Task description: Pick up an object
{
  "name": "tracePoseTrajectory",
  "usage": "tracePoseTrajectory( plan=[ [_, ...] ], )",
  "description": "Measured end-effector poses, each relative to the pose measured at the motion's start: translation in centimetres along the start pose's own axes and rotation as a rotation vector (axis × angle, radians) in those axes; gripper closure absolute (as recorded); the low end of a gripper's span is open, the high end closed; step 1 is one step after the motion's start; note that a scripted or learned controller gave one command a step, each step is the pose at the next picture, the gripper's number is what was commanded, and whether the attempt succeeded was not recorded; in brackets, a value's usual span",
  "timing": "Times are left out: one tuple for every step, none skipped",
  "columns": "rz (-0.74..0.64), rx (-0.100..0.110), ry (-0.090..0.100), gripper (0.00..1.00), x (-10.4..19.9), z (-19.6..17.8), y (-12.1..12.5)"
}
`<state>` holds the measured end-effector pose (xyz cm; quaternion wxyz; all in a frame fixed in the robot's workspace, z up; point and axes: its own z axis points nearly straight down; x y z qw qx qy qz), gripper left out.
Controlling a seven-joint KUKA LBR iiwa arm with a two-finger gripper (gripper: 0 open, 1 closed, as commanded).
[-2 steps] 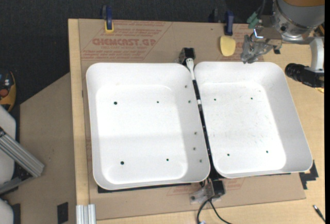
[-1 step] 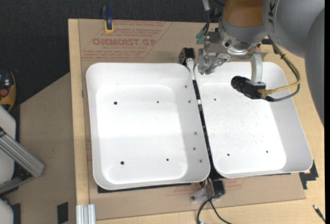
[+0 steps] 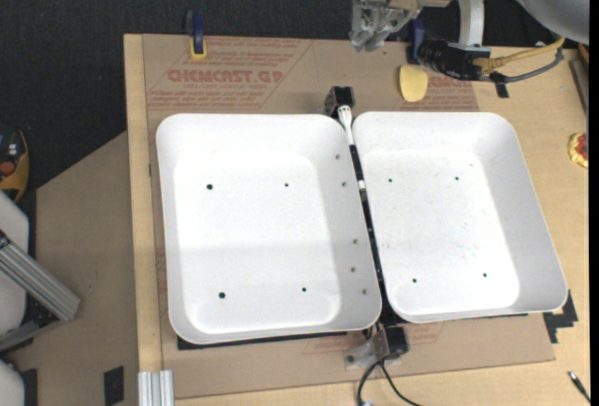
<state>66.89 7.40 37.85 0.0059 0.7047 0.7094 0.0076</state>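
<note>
My gripper (image 3: 372, 32) hangs at the top of the camera view, above the back edge of the brown bench and behind the gap between the two bins. Nothing shows beneath its tip. A small pale yellow lump (image 3: 413, 82) lies on the bench just right of and in front of the gripper, outside the bins and behind the right bin (image 3: 524, 208). The left bin (image 3: 178, 208) and the right bin show white floors with a few small dark dots.
A black clip (image 3: 339, 99) joins the bins at the back and another (image 3: 388, 341) at the front. A blue and yellow clamp (image 3: 196, 35) stands at the bench's back left. Black cabling (image 3: 459, 58) trails right of the gripper. A red and yellow item (image 3: 578, 149) sits at the right edge.
</note>
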Motion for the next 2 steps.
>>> tracePoseTrajectory(
  plan=[
    [0.004, 0.024, -0.002, 1.00, 4.9, 9.5, -0.5],
    [0.009, 0.014, -0.003, 1.00, 0.3, 4.7, -0.3]
  ],
)
